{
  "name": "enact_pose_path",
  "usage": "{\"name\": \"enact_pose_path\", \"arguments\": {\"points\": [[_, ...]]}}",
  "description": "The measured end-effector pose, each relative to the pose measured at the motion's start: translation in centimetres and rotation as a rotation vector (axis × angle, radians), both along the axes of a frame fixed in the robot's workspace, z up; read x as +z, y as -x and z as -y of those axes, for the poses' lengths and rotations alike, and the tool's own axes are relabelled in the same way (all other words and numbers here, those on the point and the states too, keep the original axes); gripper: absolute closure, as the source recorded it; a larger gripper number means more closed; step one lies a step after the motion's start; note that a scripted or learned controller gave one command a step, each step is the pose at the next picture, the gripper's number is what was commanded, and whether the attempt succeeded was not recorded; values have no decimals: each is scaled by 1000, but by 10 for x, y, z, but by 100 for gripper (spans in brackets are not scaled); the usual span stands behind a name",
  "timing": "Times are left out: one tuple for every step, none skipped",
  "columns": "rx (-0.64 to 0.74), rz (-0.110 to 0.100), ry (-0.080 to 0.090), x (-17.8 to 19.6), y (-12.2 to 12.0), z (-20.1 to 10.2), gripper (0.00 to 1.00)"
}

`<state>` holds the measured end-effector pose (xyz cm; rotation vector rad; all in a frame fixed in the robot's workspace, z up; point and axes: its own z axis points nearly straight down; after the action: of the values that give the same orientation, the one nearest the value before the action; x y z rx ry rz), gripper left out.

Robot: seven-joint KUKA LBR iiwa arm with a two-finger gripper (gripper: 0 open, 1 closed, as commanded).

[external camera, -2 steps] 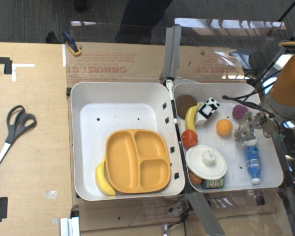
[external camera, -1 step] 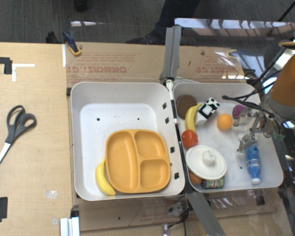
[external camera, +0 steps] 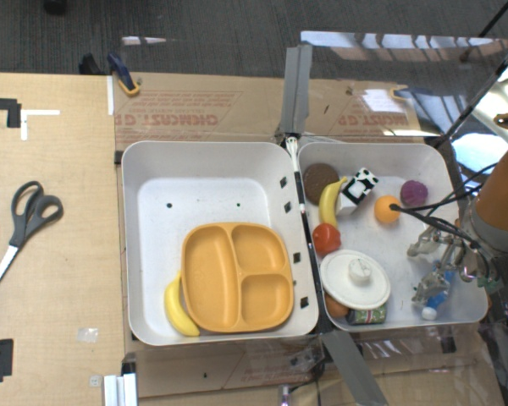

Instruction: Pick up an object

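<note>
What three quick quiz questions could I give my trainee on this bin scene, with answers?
1. True or false: the yellow divided tray lies in the right bin.
2. Which fruit touches the tray's left edge: A) orange B) banana C) tomato?
3. Name the round white thing near the right bin's front wall.

Key: 1. False, it lies in the left bin. 2. B, the banana. 3. The white lid.
</note>
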<state>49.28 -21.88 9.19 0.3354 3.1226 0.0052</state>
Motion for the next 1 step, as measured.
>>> {"name": "enact_pose_path", "arguments": {"points": [[-91,2,3,80,-100,-55,0]]}}
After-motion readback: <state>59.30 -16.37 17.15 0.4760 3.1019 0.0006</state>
